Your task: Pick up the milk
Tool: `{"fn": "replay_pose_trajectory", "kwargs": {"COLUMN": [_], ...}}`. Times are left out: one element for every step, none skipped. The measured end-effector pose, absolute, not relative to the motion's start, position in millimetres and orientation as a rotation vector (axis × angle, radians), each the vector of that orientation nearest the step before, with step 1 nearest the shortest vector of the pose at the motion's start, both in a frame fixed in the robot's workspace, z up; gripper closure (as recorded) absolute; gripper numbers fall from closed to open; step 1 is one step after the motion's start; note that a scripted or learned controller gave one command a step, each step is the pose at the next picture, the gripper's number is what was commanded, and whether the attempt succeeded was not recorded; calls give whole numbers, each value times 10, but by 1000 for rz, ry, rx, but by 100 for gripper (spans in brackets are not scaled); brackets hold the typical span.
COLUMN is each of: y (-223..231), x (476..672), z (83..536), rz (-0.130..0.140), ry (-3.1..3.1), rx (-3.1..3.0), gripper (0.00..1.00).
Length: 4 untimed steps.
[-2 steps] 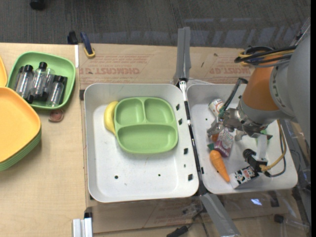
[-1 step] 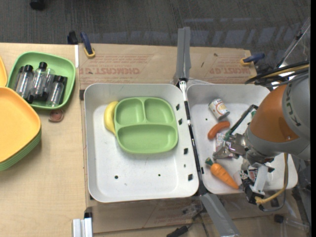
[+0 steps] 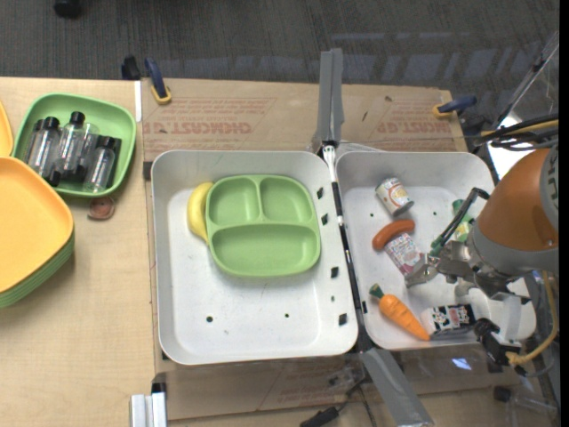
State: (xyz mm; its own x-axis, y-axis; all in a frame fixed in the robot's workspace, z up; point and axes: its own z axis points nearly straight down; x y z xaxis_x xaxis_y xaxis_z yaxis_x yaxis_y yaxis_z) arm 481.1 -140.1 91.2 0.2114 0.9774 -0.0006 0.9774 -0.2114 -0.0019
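The milk (image 3: 450, 318) is a small black-and-white carton lying on its side near the front edge of the right bin (image 3: 356, 238). My gripper (image 3: 442, 269) hangs over the right bin, above and slightly left of the milk and just right of a pink packet (image 3: 404, 253). The grey wrist with its orange band (image 3: 532, 210) comes in from the right and hides the bin's right side. Nothing shows in the gripper's grasp.
In the right bin, a carrot (image 3: 399, 316) lies left of the milk, with a sausage (image 3: 393, 233) and a small can (image 3: 392, 194) farther back. The left bin (image 3: 178, 310) holds a green divided plate (image 3: 262, 224) over a yellow item (image 3: 196, 210).
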Motion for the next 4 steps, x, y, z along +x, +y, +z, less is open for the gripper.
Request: {"fn": "replay_pose_trajectory", "kwargs": {"y": [-1409,-1487,-1884,-2224], "x": [4807,5403,5281,5581], "z": [996,1890,1531,1256], "rz": [5,4,4,2], "ry": [-1968,-2218,-2382,-2523], "rx": [-2446,-2224,-2045,-1875], "gripper": [100,100,100,100]}}
